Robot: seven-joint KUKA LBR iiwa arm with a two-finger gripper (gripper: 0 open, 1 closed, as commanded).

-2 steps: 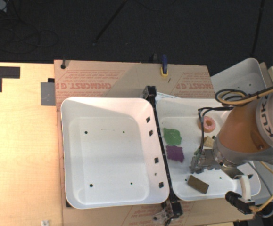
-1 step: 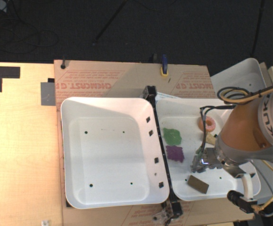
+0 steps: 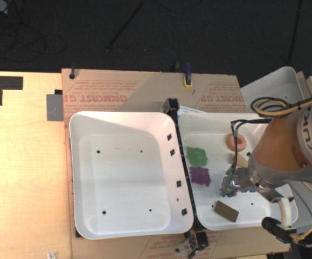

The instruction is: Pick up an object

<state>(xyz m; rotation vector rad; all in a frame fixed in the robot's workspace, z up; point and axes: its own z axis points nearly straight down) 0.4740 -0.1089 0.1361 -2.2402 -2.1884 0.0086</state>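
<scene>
end effector [image 3: 230, 190] — purple toy [image 3: 200, 175] beside

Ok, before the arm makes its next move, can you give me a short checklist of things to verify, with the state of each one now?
1. Objects are within the right bin: ok. The green object, purple object, brown block and pink object all lie in it.
2. Gripper is over the right bin: ok.
3. Jaws open or shut: cannot tell.
4. Something held: cannot tell; nothing shows at the gripper.
5. Gripper is directly above a target: not ok; it sits between the purple object and the brown block.
6. Cable is clear of the objects: cannot tell; it passes by the pink object.
</scene>
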